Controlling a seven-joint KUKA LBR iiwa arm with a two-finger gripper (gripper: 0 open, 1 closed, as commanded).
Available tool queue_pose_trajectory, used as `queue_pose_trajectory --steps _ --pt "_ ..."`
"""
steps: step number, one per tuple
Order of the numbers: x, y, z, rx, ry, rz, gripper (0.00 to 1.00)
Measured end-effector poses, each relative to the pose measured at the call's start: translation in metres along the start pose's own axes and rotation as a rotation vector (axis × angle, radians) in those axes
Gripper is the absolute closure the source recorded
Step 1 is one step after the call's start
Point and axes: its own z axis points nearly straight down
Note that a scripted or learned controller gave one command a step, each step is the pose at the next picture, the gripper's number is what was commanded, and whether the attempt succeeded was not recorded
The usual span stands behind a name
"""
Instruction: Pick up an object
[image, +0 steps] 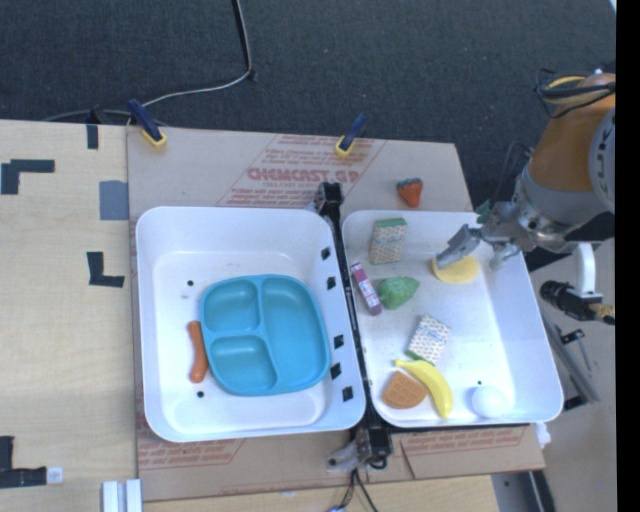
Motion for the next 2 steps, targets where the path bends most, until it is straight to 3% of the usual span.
queue_pose_trajectory --steps 1,2 --pt "0.058 0.022 0.106 -0.004 0.0 -0.002 0.0" --pt "0.072 0.017 0.106 -0.005 -0.002 0.0 0.0"
